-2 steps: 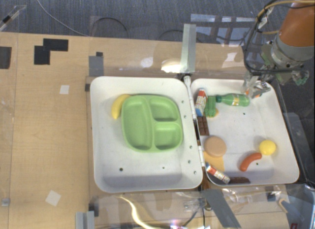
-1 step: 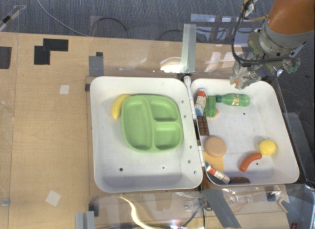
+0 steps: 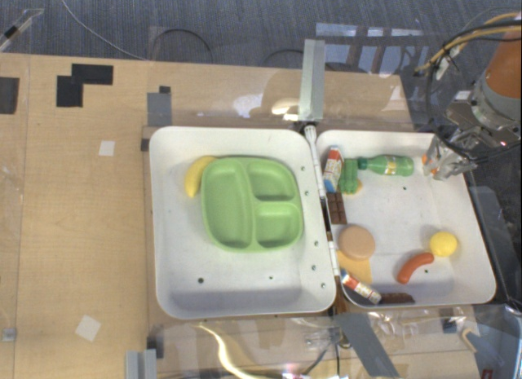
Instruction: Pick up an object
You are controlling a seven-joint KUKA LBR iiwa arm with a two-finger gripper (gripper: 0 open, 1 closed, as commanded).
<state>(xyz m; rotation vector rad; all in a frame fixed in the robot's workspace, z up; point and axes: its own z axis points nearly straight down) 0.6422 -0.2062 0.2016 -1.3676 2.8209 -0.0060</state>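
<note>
Approach step | claw point(image 3: 447, 165) at right white plastic bin's point(image 3: 481, 243) far rim, opening unclear | next: descend on green plastic bottle point(image 3: 385, 165).

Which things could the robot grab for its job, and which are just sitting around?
Could be grabbed: green bottle, yellow lemon, red sausage, round tan cookie, all in the right bin. The gripper is above that bin's far right corner.

Just sitting around: green divided plate and banana in the left bin.

tray point(image 3: 249, 204) in left bin point(image 3: 171, 279), bottle point(image 3: 387, 165) in right bin point(image 3: 473, 288)
</note>
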